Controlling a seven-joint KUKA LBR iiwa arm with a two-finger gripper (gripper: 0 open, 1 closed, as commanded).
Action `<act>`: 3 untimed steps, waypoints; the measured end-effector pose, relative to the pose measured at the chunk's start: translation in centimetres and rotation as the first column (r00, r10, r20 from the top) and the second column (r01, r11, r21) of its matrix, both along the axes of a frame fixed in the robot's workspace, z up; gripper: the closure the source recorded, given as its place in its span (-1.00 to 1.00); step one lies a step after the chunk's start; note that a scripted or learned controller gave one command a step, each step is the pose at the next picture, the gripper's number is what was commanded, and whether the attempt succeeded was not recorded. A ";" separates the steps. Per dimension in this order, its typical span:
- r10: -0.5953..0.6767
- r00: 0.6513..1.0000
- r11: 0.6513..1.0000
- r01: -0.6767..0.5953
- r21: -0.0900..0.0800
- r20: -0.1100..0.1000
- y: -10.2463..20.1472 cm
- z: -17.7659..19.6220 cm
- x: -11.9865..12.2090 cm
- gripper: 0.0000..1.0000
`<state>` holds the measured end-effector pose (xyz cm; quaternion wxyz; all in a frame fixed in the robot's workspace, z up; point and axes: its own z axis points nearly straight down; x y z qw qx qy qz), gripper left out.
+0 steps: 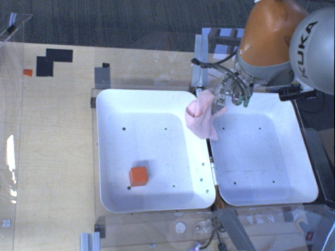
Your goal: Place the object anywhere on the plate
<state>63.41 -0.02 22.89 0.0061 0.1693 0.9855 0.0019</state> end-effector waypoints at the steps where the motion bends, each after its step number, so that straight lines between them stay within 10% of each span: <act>1: 0.331 0.944 0.944 -0.331 -0.002 -0.001 4.9 -0.9 -1.3 1.00; 3: 0.336 0.942 0.942 -0.336 -0.001 -0.002 13.7 -0.2 -4.6 1.00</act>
